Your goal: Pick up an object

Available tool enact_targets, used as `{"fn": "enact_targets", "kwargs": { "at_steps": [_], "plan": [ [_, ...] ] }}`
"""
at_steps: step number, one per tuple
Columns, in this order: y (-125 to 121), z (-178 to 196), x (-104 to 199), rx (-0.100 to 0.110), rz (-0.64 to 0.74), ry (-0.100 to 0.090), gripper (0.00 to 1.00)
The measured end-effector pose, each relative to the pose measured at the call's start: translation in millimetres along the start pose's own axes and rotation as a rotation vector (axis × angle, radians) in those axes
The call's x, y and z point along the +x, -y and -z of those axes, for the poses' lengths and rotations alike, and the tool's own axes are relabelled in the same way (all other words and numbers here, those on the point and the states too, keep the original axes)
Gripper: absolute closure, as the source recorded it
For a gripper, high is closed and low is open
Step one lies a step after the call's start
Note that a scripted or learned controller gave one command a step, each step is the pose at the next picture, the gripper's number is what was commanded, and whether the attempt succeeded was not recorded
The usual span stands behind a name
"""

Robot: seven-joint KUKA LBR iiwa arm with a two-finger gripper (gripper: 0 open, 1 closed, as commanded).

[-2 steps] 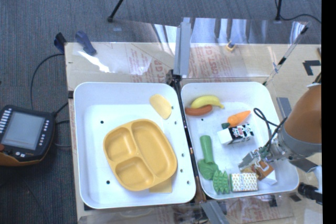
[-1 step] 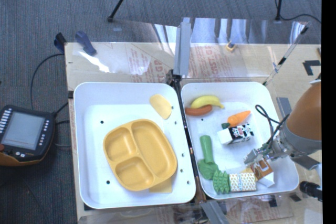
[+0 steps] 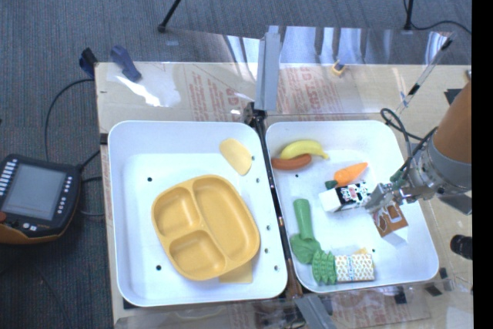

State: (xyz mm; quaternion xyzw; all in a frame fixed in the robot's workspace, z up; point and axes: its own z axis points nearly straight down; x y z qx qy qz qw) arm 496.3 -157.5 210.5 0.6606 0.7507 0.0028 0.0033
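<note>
At the right of the frame, the grey arm's claw reaches into the right bin, poised just beside a small black-and-white carton near the bin's middle; whether its fingers are spread or clenched cannot be told. A brown packet lies just below the claw. A carrot, banana and sausage sit higher up, green items lower left. The left bin holds a yellow divided tray.
</note>
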Motion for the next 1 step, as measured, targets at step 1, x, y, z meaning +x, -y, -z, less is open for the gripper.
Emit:
{"fn": "enact_targets", "kwargs": {
  "at_steps": [1],
  "plan": [
    [-28.9, 61.4, -15.6, 0.005, 0.010, 0.000, 1.00]
  ]
}}
